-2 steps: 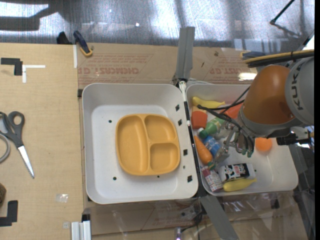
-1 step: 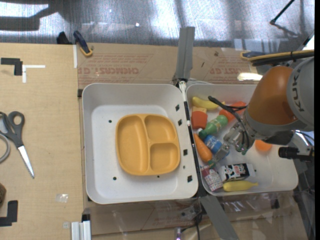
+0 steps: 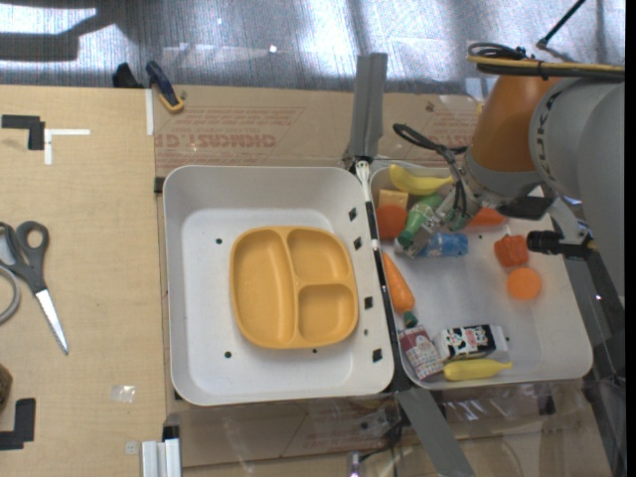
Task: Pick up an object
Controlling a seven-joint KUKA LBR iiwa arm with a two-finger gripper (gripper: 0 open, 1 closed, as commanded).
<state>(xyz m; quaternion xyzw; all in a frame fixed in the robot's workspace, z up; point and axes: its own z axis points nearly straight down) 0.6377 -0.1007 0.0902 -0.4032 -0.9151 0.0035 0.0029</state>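
**Arm low over the right bin's far corner**

On the far left of the pale wooden counter (image 3: 89, 296) lie steel scissors with grey loop handles (image 3: 35, 276), blades pointing toward the near edge. A sheet of brown corrugated cardboard (image 3: 258, 132) runs beneath the far side of the bins.

The left shallow white plastic bin (image 3: 189, 296), glossy with rounded corners, holds a yellow-orange plastic plate moulded into three compartments (image 3: 294, 287), smooth and matte, lying flat near the bin's centre.

The right shallow white plastic bin (image 3: 556, 351) is crowded. An orange carrot-shaped toy (image 3: 398, 284) lies along its left wall, tapering toward the near side. Below it sits a small crinkled printed packet (image 3: 420, 353), touching a small black-and-white milk carton (image 3: 471, 341) lying on its side, with a yellow banana-shaped toy (image 3: 477, 369) just in front of that. At the far left corner are a second yellow curved banana toy (image 3: 417, 179), a tan block (image 3: 392, 200), a red rounded piece (image 3: 391, 220), a green object (image 3: 423, 213) and a clear bottle with a blue label (image 3: 444, 243), all packed close together. Further right rest a lumpy red-orange toy (image 3: 512, 250) and a smooth orange ball (image 3: 524, 283), near one another.

The grey arm with its glossy orange band (image 3: 512, 127) reaches in from the right; the pincer (image 3: 459, 207) sits down among the clutter at the green object and bottle. Whether it is open or closed cannot be told, nor whether it has anything.
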